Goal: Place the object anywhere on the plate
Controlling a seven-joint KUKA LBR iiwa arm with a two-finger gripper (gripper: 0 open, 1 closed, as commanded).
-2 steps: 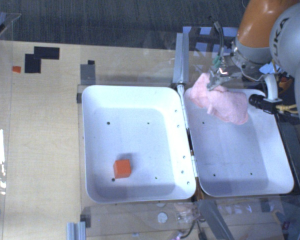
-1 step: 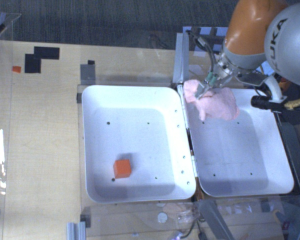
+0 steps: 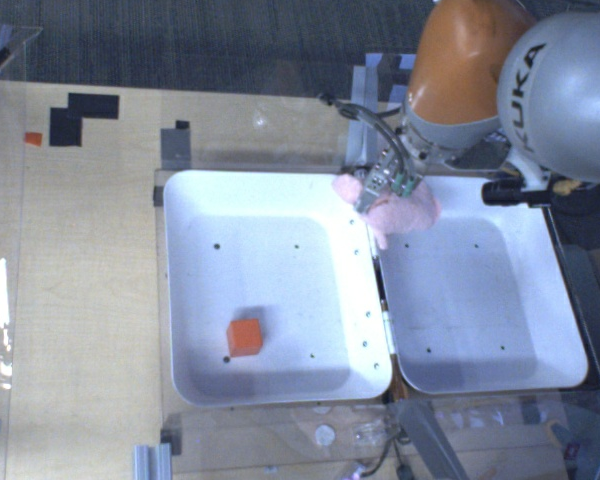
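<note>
A small orange block [image 3: 245,337] lies in the left bin [image 3: 195,268], near its front left. A pale pink plate-like thing [image 3: 405,213] sits at the far left corner of the right bin [image 3: 540,298], partly over the rim between the two bins. My gripper [image 3: 385,183] hangs right at the pink thing's upper left edge and hides part of it. The orange block is far from the gripper, to its lower left.
The grey arm with its orange band [image 3: 470,53] fills the upper right, above the right bin's far side. Black markers [image 3: 80,116] and a small orange tag [image 3: 33,139] lie on the wooden bench at the far left.
</note>
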